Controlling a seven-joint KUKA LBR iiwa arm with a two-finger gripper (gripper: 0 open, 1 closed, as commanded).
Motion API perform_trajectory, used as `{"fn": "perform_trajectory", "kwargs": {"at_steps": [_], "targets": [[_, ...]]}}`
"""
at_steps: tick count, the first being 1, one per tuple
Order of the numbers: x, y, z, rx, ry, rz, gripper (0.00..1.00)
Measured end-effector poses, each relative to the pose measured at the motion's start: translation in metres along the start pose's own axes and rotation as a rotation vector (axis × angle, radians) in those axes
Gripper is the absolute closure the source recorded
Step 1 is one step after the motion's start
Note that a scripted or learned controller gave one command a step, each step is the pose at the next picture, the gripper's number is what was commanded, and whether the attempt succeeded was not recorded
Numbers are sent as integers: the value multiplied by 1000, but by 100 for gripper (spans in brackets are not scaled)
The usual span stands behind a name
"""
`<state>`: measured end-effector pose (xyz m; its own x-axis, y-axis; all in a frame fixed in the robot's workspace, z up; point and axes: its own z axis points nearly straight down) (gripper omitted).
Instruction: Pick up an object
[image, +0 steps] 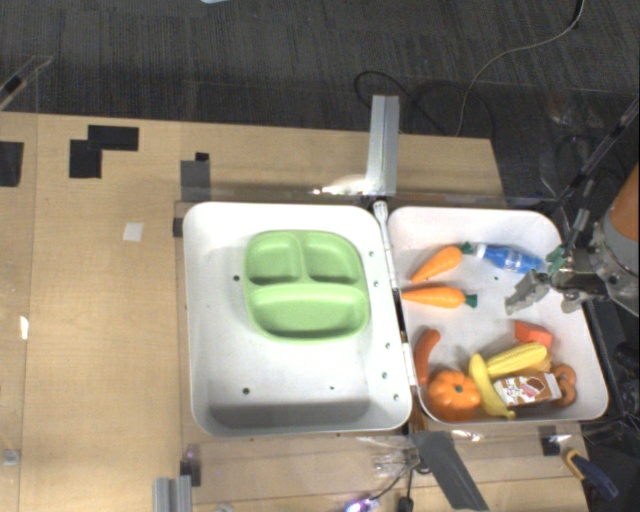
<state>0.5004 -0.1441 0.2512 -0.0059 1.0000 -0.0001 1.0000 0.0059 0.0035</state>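
Note:
The right bin (500, 222) holds several toy foods. Two orange carrots (438, 264) (433, 296) lie at its left, and a blue bottle (505, 258) lies at the back. Toward the front are a red sausage (426, 350), an orange fruit (452, 393), a yellow banana (487, 385), a yellow corn cob (517, 358) and a brown-red carton (525, 388). My gripper (547, 298) hangs over the bin's right side, open, with nothing between its fingers. It is just right of the bottle and above a small orange-red piece (532, 335).
The left bin (215, 380) holds a green divided plate (305, 283). A metal post (383, 145) stands behind the gap between the bins. Wooden bench surface stretches to the left. Cables run behind the right bin.

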Motion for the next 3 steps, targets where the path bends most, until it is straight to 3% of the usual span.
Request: {"fn": "perform_trajectory", "kwargs": {"at_steps": [1, 2, 3], "targets": [[32, -12, 10, 1, 1, 89, 0], [61, 57, 147, 2, 1, 68, 0], [44, 134, 163, -8, 0, -112, 0]]}}
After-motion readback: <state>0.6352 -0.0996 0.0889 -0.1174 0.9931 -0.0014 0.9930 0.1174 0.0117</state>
